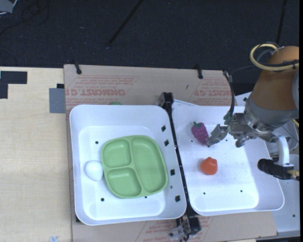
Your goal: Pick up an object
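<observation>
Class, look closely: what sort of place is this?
Probably a robotics lab bench: a robot arm reaches over two white bins holding toy food and a green divided plate, with cables on the floor.

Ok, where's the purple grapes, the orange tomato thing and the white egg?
purple grapes (200, 131), camera view, middle of the bunch.
orange tomato (209, 166), camera view, centre of its top.
white egg (94, 170), camera view, middle of the shell.

arm (272, 92): reaching in from right | gripper (217, 135): low, angled leftward
</observation>
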You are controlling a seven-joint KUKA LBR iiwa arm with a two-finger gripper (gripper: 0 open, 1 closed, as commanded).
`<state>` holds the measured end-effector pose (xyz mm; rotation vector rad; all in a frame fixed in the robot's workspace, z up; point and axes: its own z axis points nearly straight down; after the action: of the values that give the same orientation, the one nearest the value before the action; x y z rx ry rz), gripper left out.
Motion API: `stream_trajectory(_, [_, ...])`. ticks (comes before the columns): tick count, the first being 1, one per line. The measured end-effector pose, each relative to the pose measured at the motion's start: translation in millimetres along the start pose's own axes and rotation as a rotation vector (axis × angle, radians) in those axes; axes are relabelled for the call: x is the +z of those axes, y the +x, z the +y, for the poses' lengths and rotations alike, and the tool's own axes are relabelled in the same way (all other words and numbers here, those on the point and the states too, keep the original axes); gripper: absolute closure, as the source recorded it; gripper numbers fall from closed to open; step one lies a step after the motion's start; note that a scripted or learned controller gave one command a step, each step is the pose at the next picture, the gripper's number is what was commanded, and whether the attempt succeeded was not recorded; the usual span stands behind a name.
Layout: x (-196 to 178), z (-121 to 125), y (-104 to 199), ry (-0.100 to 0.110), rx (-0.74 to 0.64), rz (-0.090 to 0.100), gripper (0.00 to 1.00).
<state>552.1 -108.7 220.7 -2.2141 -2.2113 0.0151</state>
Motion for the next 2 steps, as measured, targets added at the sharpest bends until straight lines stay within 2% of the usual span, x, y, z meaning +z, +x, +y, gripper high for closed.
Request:
stream_trajectory(1, [-7.5, 2.5, -0.2, -0.014, -0.002, -0.002, 0.00])
stream_trajectory(2, [57.4, 1.6, 1.5, -0.005, -0.001, 0.000, 0.00])
